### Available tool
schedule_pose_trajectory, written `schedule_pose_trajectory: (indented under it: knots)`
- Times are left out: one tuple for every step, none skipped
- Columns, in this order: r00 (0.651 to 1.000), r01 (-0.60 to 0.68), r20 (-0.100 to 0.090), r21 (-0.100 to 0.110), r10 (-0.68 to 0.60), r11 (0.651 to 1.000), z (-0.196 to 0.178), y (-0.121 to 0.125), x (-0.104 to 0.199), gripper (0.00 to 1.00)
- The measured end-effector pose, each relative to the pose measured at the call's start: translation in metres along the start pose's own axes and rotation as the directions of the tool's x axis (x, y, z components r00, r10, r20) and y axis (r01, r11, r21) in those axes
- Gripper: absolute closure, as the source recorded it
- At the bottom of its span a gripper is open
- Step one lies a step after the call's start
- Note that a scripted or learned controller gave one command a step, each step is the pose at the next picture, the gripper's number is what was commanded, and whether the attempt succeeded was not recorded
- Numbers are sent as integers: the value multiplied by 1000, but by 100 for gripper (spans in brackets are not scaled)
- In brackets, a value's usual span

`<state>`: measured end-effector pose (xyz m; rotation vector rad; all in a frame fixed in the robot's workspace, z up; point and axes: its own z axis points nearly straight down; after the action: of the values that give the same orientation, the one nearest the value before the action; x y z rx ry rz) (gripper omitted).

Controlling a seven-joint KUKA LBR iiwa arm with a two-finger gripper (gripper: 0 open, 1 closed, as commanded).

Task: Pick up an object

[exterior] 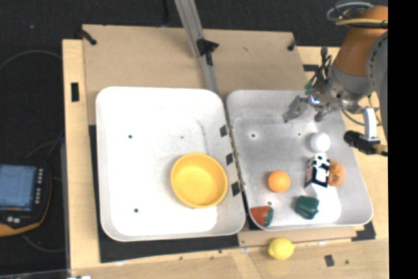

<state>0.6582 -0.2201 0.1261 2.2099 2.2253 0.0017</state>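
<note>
My gripper (pixel 307 110) hangs over the far part of the right bin (pixel 261 121), its two fingers spread open with nothing between them. Below it in that bin lie a white ball (pixel 319 141), an orange ball (pixel 279 181), a black-and-white toy (pixel 319 171) with an orange piece (pixel 336 174) beside it, a green object (pixel 306 206) and a red and green object (pixel 262 215). A yellow bowl (pixel 198 180) sits in the left bin (pixel 144 134), near its right wall.
A yellow lemon-like object (pixel 281 248) lies on the bench in front of the right bin. A metal pole (pixel 189 16) slants up behind the bins. A handheld pendant (pixel 21 196) rests at the far left.
</note>
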Motion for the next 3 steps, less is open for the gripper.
schedule_pose_trajectory:
  knots:
    - [1000,4,5,1,-4,1000,-10,0,-1,100]
    - [1000,-3,-1,-3,3,1000,-58,9,-2,100]
    - [1000,-1,0,-4,1,1000,-113,11,-4,100]
